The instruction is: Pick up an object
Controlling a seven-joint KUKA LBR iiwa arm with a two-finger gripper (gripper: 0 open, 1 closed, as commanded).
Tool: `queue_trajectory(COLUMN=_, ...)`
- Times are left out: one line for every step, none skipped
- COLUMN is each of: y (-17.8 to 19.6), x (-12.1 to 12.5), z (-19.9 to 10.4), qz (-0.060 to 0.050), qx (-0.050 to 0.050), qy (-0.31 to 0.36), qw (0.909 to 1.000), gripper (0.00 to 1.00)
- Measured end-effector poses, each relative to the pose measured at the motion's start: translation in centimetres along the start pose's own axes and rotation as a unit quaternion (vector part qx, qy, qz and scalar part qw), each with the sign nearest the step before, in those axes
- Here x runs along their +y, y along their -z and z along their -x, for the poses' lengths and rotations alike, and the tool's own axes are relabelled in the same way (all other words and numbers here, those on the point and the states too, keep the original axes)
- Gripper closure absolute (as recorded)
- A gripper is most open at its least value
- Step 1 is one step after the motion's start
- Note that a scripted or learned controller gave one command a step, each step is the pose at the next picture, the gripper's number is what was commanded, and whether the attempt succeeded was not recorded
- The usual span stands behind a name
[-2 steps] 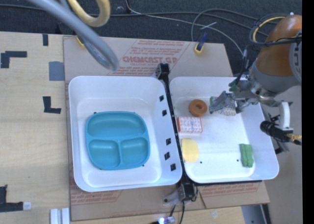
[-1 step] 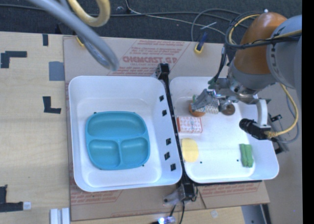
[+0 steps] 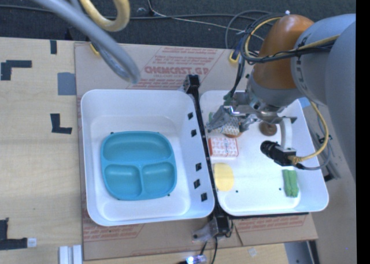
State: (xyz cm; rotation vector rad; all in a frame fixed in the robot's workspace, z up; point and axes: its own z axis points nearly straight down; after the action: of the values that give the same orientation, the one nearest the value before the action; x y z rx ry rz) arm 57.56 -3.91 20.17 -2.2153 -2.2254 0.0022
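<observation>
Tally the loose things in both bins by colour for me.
Blue: 1, divided tray in left bin
Yellow: 1, round piece
Green: 1, small block
Red-and-white: 1, patterned packet
Total: 4

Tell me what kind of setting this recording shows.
Probably a robotics lab bench set up for grasping trials: a grey KUKA arm with an orange band, two shallow white plastic bins side by side on brown cardboard, and loose black cables behind.
</observation>
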Motion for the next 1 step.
queue_trajectory(y=0.83, x=1.46, z=-4.37, qz=0.001, qx=0.000, qy=0.000, qw=1.0000, gripper=1.00)
